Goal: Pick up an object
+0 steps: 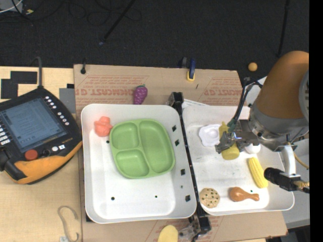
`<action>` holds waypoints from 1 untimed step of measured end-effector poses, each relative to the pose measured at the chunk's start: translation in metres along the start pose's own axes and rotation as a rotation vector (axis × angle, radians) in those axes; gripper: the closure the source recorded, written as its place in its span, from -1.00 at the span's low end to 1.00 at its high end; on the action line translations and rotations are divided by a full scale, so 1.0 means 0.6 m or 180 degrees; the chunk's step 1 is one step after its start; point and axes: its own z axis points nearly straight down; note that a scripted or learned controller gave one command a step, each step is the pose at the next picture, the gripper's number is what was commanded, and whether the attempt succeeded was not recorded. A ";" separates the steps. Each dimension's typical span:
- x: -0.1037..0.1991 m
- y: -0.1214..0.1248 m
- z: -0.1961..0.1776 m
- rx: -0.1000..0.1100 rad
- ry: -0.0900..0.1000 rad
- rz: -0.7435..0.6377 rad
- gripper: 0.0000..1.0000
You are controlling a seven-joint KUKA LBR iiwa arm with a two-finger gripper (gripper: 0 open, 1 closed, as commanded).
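Note:
My gripper (pixel 225 142) hangs over the middle of the right bin (pixel 282 203), reaching in from the right under the grey and orange arm. Directly beneath and against it lies a small yellow object (pixel 231 154); whether it is gripped is hidden by the wrist. A white object (pixel 208 134) lies just left of the gripper. A yellow corn cob (pixel 256 171) lies to the lower right. A brown chicken drumstick (pixel 243 194) and a round cookie (pixel 209 197) rest near the bin's front edge.
The left bin (pixel 96 195) holds a green divided plate (pixel 141 148) and a pink object (pixel 102 126) at its back left. Purple grapes (pixel 140 94) lie behind the bins, a yellow fruit (pixel 168 233) in front. A teach pendant (pixel 35 130) sits at far left.

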 end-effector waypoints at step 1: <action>0.101 0.010 0.022 0.0011 -0.0001 0.0003 1.00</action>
